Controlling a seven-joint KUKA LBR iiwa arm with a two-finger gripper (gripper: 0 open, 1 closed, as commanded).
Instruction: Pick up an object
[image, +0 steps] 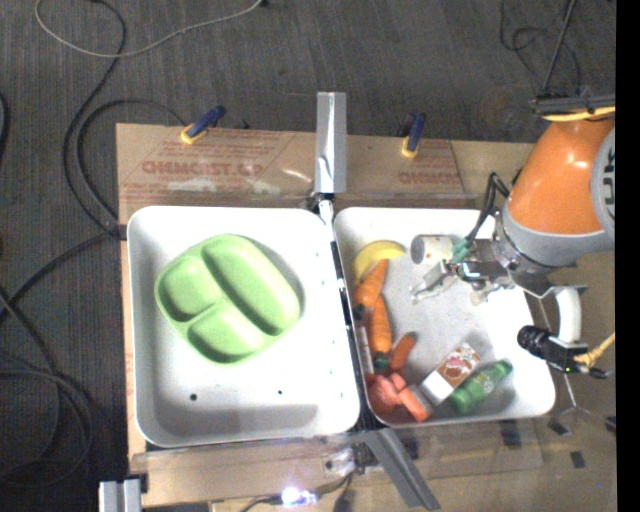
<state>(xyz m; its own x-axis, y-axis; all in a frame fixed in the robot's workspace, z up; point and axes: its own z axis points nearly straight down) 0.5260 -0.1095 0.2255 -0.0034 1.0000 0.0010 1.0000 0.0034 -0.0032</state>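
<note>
My gripper hangs over the upper middle of the right bin, reaching in from the right under the orange-banded wrist. Nothing shows held in it. Just above it is a small white cylinder. To its left lie a yellow banana and an orange carrot, with a second carrot below. Near the bin's front lie a small orange piece, red pieces, a small box and a green bottle.
The left bin holds a green divided plate at its upper left. A metal post stands at the divider between the bins. Clamps and cables lie beyond the bench's far edge.
</note>
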